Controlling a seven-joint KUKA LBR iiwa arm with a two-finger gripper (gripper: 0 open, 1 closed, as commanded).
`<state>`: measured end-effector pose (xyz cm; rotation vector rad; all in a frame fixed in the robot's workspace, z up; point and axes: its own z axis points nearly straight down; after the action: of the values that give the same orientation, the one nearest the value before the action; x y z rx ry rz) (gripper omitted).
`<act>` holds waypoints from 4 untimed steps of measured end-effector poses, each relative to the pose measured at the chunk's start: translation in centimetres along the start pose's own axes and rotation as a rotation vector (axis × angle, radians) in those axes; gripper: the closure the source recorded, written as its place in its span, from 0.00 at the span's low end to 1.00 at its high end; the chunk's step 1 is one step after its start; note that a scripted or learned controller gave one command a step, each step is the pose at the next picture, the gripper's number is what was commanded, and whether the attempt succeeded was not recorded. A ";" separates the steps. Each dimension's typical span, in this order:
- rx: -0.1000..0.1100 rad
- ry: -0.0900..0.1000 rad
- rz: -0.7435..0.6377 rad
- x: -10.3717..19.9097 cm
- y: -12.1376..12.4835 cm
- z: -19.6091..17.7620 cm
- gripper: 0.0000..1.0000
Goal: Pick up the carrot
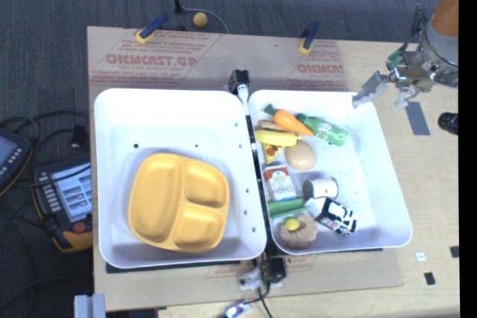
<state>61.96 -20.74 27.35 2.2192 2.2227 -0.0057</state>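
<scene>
Carrot lies in right bin; yellow tray in left; hand spread open, holding nothing

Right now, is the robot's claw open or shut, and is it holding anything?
Gripper: open, holding nothing, above the right white bin's far corner. The orange carrot lies in that bin.

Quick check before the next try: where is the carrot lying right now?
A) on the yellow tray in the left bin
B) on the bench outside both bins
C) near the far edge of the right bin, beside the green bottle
C: the carrot lies near the far edge of the right bin, its tip by the green bottle.
</scene>
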 end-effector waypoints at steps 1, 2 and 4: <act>0.015 0.005 0.097 4.7 1.6 12.8 0.00; -0.012 -0.005 0.007 7.1 4.0 15.6 0.00; -0.038 -0.017 0.158 9.9 1.9 16.0 1.00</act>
<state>63.82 -10.84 11.30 2.3580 2.0148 0.0175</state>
